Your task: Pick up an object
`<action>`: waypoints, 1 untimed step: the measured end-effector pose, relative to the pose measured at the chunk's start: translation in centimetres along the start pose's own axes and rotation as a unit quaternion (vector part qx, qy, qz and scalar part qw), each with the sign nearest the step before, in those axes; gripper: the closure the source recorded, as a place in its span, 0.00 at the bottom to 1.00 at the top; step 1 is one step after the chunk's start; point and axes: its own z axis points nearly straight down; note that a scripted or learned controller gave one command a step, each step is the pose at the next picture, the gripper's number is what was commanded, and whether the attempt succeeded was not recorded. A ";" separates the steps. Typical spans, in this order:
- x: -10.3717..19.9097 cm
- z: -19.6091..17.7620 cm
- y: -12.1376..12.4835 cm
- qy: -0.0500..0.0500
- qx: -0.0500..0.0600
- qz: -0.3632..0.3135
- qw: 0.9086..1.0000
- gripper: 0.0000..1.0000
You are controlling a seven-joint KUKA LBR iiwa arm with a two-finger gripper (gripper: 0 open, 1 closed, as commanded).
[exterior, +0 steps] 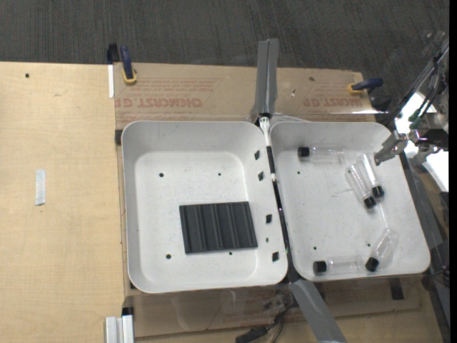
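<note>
The right bin (335, 213) holds several clear plastic tubes with black caps. One tube (323, 153) lies near its far wall. Two tubes (361, 180) lie side by side toward the right. One tube (383, 246) and another tube (340, 266) lie near the front right corner. A flat black ribbed plate (217, 226) rests in the left bin (143, 191). My gripper (394, 147) hangs at the right bin's far right rim, above and to the right of the paired tubes. Nothing shows in it.
A grey post (267, 73) stands behind the seam between the bins. Two clamps (126, 64) (364, 86) pin the cardboard sheet (186, 95) at the back. The wooden bench top (57, 191) spreads to the left, with a small grey strip (40, 188) on it.
</note>
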 end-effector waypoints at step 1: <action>-0.5 16.4 5.8 -0.001 -0.002 -0.039 0.999 0.00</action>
